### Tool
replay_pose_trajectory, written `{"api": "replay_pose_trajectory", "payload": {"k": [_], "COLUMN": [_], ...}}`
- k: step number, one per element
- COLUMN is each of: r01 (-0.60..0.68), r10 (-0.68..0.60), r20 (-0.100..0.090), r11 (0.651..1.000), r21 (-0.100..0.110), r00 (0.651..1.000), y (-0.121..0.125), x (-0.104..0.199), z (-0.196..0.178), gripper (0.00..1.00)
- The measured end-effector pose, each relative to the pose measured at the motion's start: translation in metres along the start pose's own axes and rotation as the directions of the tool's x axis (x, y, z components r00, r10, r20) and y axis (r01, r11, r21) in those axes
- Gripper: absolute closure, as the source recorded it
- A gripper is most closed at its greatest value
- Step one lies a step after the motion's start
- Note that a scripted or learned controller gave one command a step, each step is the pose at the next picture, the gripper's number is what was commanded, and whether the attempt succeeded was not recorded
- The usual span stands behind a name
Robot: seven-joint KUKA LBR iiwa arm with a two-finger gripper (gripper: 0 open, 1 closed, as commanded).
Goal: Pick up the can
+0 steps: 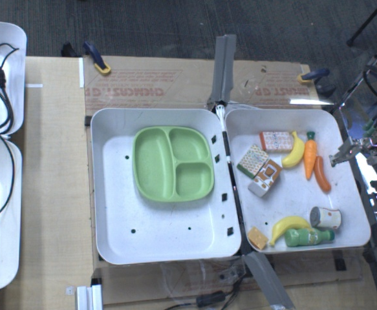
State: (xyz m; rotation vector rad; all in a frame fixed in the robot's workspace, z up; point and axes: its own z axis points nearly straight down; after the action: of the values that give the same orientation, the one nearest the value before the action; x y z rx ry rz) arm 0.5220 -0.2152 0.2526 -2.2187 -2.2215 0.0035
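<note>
Can (325, 217) lies on its side near-right in the right bin (347, 148), touching the green bottle (310, 237), so it's awkward to grab. Gripper (343, 154) sits at the bin's right edge; can't tell its state.

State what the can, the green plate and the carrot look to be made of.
Can: probably metal or plastic; grey rim, white body with a red patch.
Green plate: likely matte plastic; uniform colour, moulded compartments.
Carrot: seemingly smooth plastic; even orange.

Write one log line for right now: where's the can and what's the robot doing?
can: lying in right bin, near front right corner, beside green bottle | end effector: at bin's right rim, apart from can | pick: not yet done
</note>
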Motion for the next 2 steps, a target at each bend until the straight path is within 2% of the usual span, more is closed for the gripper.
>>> {"api": "replay_pose_trajectory", "payload": {"k": [1,2], "r01": [0.033,0.009], "r10": [-0.033,-0.009], "r20": [0.000,-0.007], "r11": [0.999,1.000], "r21": [0.000,-0.001], "r00": [0.999,1.000], "y": [0.041,0.060], "x": [0.028,0.006], "z": [0.108,0.159], "gripper": [0.00,0.00]}}
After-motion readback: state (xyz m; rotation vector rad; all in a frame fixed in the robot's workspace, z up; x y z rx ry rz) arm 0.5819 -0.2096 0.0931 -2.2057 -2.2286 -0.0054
